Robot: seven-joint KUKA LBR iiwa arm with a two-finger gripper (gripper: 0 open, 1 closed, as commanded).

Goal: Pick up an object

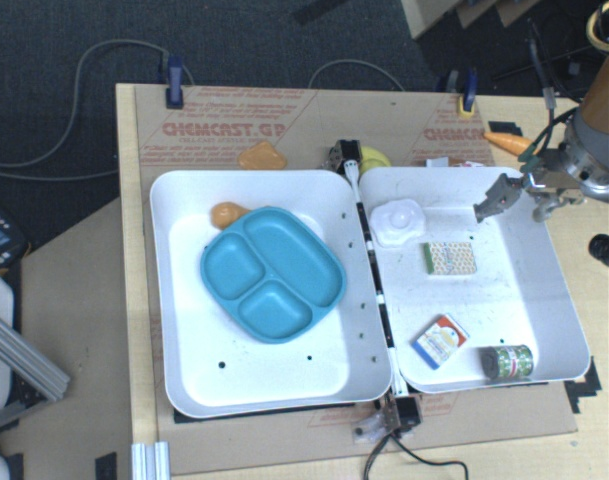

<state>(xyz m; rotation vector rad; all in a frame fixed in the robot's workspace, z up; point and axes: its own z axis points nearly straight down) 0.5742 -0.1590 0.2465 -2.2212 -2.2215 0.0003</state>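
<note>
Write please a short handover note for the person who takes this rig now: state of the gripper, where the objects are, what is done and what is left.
Gripper: above the right bin's upper right part, nothing seen between its fingers; open or shut cannot be told.
Right bin: white lid at upper left, patterned sponge near the middle, small carton and green can along the lower edge.
Left bin: blue divided plate, with a small orange item at its upper left edge.
Done: no pick yet.
Left: choose one object, grasp it and lift it.
</note>
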